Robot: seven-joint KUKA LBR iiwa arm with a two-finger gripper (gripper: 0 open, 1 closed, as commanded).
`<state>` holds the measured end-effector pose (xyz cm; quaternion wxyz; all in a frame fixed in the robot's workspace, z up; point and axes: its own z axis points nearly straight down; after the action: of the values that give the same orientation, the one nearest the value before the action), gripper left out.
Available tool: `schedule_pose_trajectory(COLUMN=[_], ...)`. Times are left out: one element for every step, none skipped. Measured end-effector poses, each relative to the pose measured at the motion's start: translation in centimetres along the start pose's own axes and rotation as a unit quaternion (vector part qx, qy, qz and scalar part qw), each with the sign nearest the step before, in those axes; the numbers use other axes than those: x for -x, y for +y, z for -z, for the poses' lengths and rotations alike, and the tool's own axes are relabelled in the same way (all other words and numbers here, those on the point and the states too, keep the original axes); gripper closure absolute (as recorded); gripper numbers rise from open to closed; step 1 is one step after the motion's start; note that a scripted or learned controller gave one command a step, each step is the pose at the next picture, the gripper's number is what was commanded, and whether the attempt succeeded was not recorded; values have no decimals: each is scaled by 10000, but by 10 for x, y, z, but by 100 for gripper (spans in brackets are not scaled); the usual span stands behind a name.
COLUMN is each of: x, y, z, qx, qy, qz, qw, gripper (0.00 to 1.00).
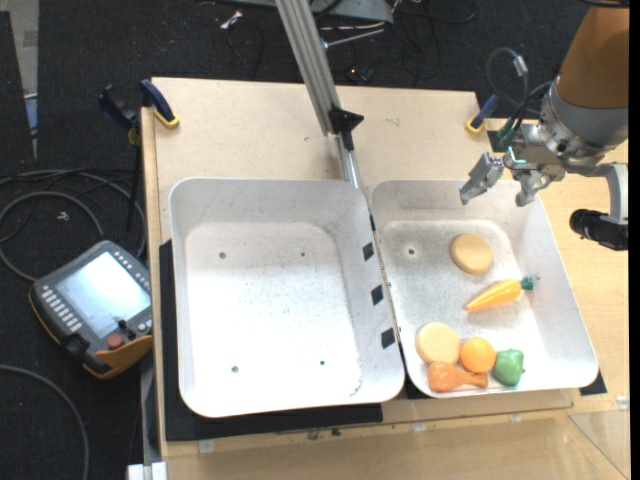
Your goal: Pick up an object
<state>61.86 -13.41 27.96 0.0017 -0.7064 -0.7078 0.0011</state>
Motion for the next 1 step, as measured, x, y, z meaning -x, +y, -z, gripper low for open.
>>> schedule_pose_trajectory(x=[0], y=[1], z=[2], qx=[19], qy=[-4], qz=[4], qw=[10000], gripper=[0])
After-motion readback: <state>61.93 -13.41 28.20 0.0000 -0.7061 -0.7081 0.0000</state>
